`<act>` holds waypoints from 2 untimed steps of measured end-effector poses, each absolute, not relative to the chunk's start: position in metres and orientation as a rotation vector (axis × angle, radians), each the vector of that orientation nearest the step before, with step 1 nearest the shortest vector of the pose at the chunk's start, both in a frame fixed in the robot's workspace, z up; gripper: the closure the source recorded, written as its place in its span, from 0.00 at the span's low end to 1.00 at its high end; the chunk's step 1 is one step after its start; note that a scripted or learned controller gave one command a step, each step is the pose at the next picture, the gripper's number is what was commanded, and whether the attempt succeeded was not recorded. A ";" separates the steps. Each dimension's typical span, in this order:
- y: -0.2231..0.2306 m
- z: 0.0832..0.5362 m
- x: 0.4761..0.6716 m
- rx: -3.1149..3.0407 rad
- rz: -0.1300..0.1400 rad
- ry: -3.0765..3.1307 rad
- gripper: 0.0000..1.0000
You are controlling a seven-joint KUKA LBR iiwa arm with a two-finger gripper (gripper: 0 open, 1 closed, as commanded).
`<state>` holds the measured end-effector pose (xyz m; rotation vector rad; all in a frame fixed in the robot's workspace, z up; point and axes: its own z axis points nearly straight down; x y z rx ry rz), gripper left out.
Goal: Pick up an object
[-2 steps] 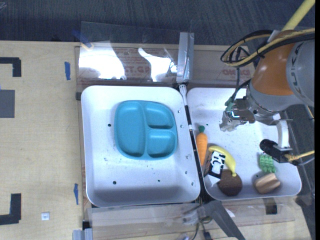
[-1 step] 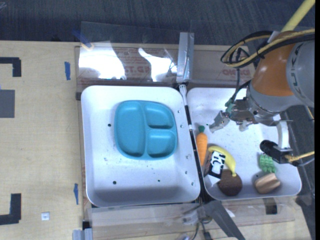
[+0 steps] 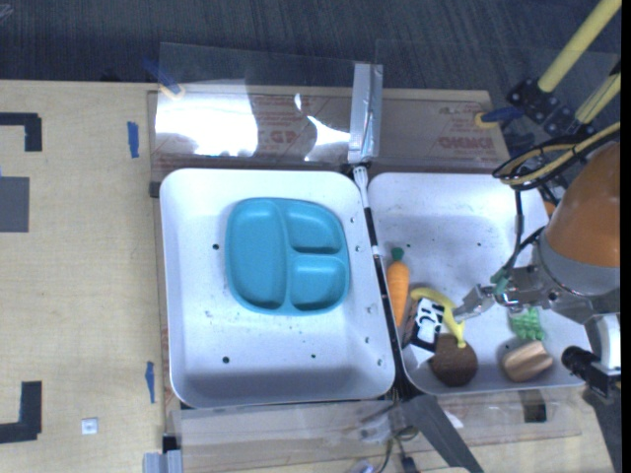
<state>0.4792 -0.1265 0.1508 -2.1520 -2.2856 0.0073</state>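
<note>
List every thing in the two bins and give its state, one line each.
Blue divided plastic plate: flat in the left white bin.
Orange toy carrot: lying lengthwise, right white bin.
Yellow banana: lying beside carrot.
Brown round object: resting.
Tan bread-like piece: resting.
Gripper: low over the right bin.

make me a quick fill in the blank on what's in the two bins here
1. The blue divided plate lies in the ____ bin.
2. The carrot lies in the right bin, against the wall on its ____ side.
3. The colour of the carrot is ____.
4. The brown round object sits just ____ the banana in the view.

Missing words: left; left; orange; below
</note>
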 end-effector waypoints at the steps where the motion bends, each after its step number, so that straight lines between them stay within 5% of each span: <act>1: -0.103 0.105 0.515 -2.097 -0.002 -2.343 0.00; 2: -0.115 0.087 0.576 -2.150 -0.004 -2.297 0.00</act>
